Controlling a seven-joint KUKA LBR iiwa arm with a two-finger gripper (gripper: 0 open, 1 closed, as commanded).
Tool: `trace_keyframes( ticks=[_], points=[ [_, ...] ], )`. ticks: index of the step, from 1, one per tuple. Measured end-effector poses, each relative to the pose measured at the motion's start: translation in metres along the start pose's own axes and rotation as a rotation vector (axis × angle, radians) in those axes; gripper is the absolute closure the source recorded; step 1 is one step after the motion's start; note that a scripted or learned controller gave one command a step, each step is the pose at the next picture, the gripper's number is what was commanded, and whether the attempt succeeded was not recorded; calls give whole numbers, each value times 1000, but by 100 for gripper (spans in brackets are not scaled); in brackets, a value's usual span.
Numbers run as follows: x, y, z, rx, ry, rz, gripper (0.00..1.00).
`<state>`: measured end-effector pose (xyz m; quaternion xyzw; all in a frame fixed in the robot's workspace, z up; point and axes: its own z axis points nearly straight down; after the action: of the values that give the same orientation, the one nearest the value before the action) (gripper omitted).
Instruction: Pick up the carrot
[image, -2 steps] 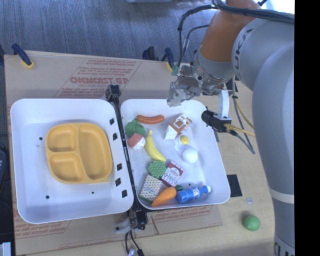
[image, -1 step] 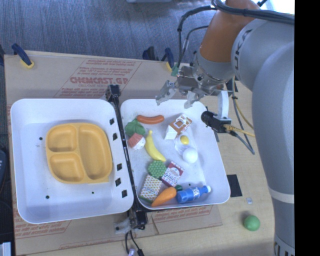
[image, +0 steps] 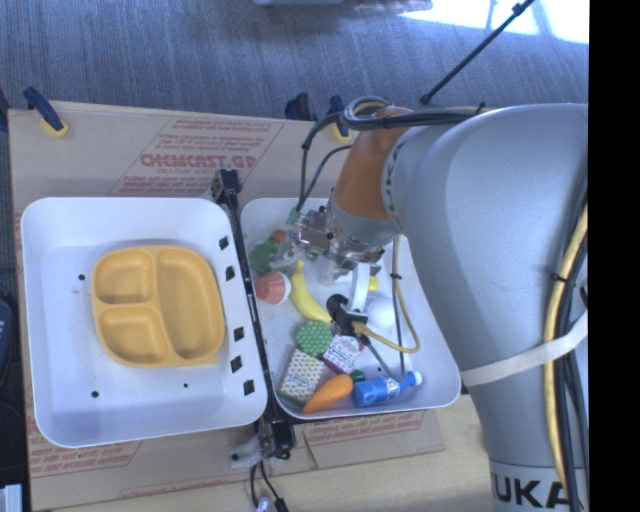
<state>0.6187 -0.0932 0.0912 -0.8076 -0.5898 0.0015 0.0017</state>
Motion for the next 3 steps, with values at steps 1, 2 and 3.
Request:
trace_keyframes(
  ticks=[1, 2, 3],
  points=[
    [42, 26, -101, -2, 0, -216, 0],
    [2, 38, 0, 1, 0, 5, 0],
    [-13, 18, 0, 1, 0, -10, 0]
  ],
)
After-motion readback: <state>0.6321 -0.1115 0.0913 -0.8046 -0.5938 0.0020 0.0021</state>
